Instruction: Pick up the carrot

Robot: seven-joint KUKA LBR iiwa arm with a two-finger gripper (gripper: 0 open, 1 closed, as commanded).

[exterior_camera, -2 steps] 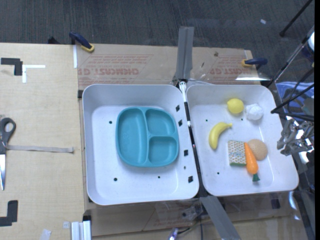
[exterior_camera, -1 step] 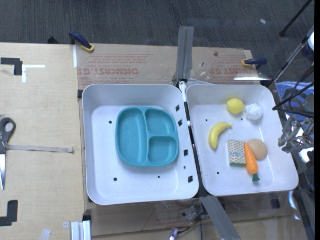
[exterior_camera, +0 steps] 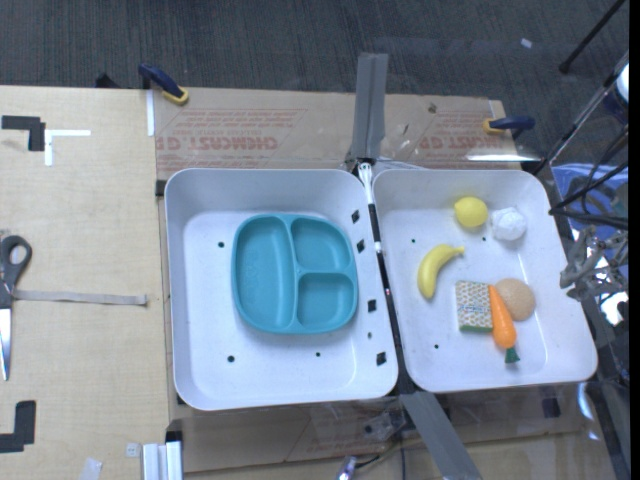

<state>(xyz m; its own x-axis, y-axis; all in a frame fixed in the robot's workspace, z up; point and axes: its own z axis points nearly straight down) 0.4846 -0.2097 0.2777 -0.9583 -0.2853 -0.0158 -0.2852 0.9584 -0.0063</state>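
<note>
In right bin [exterior_camera: 560, 360]: carrot [exterior_camera: 501, 318], banana [exterior_camera: 434, 266] | left bin [exterior_camera: 180, 298]: teal tray [exterior_camera: 295, 273]

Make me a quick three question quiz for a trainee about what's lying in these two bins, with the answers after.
1. True or false: the teal tray lies in the same bin as the carrot.
2. Multiple choice: the carrot's upper end lies against which items? A) lemon and white ball B) sponge and tan round piece C) banana and tray
3. Fill in: the banana lies below and left of the ____.

Key:
1. False. The tray is in the left bin; the carrot is in the right bin.
2. B, the sponge and tan round piece.
3. Lemon.
</note>
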